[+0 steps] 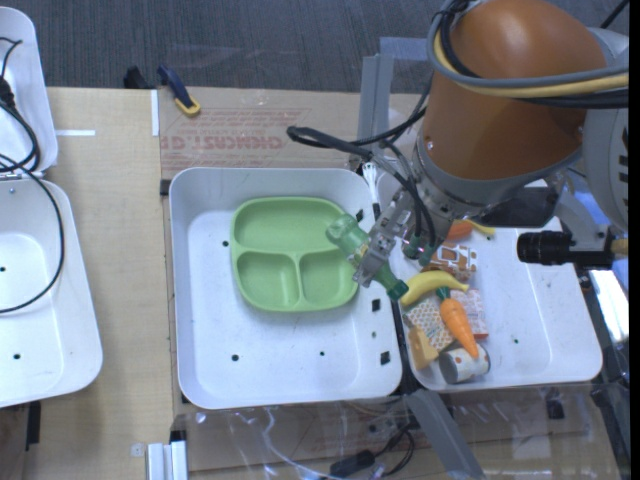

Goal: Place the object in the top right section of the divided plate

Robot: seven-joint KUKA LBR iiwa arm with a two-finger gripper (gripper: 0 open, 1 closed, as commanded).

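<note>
Pincer hangs at my divided plate's right edge, clenched on a translucent green bottle above the rim.

Wooden bench, dark grey floor

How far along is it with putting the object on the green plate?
Pickup looks done: the gripper carries a translucent green bottle-shaped object at the right edge of the green divided plastic plate in the left white bin. The bottle overlaps the plate's top right section, apparently not yet released. Left: release it there and withdraw.
</note>
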